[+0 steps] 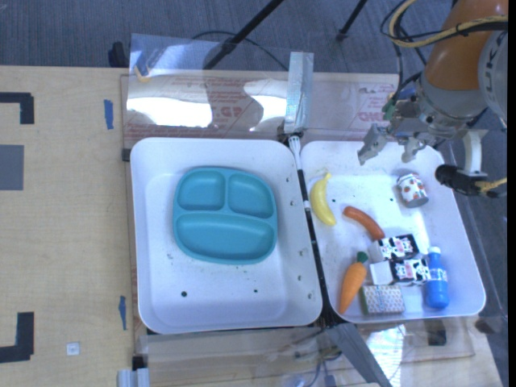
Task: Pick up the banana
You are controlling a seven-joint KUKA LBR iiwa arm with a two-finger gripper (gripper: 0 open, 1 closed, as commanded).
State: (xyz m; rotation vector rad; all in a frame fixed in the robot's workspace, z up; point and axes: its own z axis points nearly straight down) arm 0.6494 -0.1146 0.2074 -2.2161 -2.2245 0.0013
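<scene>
A small yellow banana (322,201) lies along the left wall of the right bin (472,252), near its back. My gripper (393,150) hangs over the back of that bin, to the right of the banana and well apart from it. Its two grey fingers (372,146) are spread open and hold nothing.
The right bin also holds an orange sausage (364,221), a carrot (351,285), a white-and-red round item (412,189), black-and-white cartons (401,258), a blue bottle (436,281) and a speckled block (383,299). A teal divided plate (225,214) sits in the left bin (153,240).
</scene>
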